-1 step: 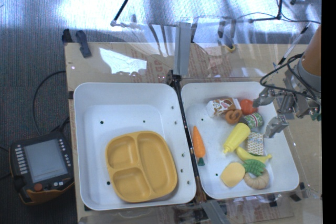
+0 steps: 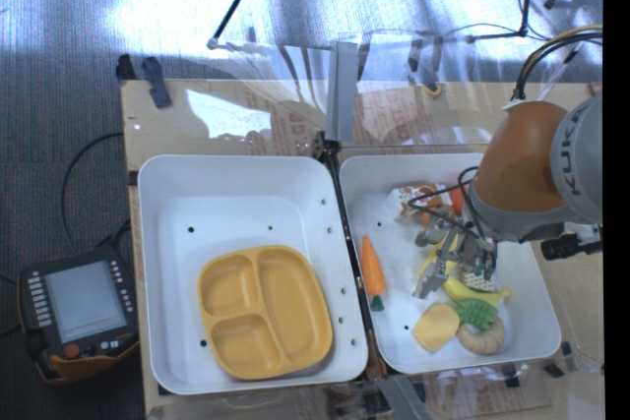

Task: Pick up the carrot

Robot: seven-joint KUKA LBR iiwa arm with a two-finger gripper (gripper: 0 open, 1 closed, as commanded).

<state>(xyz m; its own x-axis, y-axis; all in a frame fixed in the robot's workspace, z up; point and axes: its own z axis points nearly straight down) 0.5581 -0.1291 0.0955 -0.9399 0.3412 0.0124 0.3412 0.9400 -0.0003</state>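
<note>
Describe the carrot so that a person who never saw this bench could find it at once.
Look in the right-hand white bin, along its left wall. The carrot lies there lengthwise, apart from the toy pile under the gripper. It alone is long, orange, with a green end.

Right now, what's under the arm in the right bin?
Partly covered by the grey arm's pincer: a yellow toy banana and small toys behind it, too hidden to identify. The orange toy carrot lies uncovered by the right white bin's left wall.

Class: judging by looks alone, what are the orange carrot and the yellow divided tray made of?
Orange carrot with green stem end: probably moulded plastic toy; uniform colour, smooth surface. Yellow three-compartment tray: likely matte plastic; even colour, rounded moulded ridges, no strong glare.
</note>
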